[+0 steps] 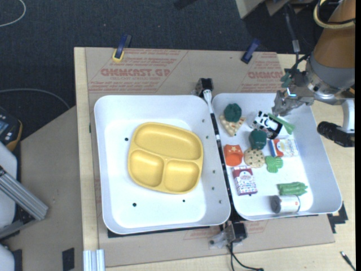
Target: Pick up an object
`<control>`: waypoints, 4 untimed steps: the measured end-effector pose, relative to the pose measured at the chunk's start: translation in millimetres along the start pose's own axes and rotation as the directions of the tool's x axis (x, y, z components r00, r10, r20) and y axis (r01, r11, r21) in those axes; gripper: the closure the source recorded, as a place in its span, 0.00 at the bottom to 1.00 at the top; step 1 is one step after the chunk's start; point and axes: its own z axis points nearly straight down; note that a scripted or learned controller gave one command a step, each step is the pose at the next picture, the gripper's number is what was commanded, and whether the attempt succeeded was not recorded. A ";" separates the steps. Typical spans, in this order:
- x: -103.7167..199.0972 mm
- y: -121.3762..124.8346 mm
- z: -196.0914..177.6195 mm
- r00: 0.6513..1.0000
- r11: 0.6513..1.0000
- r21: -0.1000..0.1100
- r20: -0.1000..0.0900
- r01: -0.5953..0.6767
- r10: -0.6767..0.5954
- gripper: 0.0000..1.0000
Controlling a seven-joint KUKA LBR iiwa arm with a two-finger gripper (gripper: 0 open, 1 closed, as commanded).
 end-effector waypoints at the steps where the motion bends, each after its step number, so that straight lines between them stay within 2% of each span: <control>1: 60.7 -12.4 6.4 1.000 1.000 0.010 -0.005 0.005 -0.005 1.00; 2: 112.2 -8.8 -4.2 1.000 1.000 0.004 -0.004 0.006 -0.006 1.00; 3: 127.8 -21.7 12.6 1.000 1.000 0.012 -0.003 0.001 -0.001 1.00; 4: 126.4 -15.8 -9.0 1.000 1.000 0.002 -0.002 0.000 0.000 1.00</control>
